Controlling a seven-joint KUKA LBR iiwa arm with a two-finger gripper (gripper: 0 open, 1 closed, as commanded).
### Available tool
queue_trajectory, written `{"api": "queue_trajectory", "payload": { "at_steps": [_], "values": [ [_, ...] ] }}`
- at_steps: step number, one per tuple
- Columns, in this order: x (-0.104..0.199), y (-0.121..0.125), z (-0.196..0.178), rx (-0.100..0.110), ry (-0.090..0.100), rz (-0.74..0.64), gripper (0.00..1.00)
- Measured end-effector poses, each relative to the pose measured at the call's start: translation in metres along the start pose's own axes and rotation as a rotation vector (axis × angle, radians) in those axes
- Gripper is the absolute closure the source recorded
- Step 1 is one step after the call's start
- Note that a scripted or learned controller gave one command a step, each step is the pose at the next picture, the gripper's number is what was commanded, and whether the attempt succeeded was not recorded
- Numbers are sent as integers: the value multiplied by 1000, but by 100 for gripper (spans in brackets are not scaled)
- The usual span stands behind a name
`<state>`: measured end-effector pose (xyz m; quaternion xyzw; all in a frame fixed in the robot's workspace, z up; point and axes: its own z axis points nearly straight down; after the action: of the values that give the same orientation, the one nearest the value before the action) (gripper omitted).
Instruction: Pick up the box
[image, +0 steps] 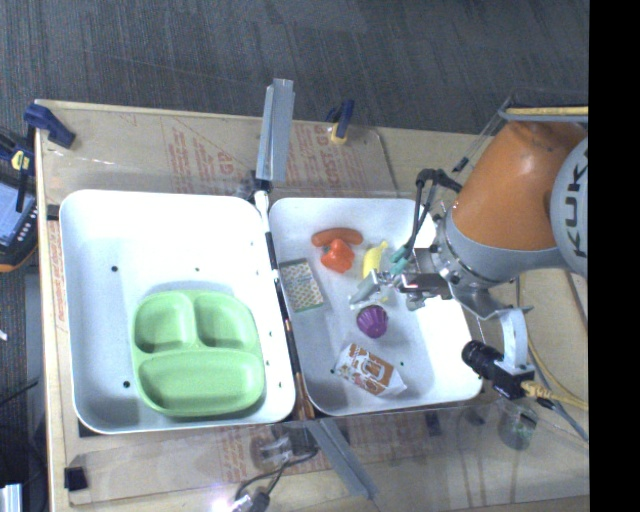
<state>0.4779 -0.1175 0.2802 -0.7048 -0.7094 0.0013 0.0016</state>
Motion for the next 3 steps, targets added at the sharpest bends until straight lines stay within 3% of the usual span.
{"api": "queue_trajectory", "payload": {
  "at_steps": [1,2,3],
  "values": [
    [-27,52,94,2,-1,-52,0],
    [3,88,187,-2,-7,-178,0],
    [0,132,188,-1,-3,-148,0]
  ]
}}
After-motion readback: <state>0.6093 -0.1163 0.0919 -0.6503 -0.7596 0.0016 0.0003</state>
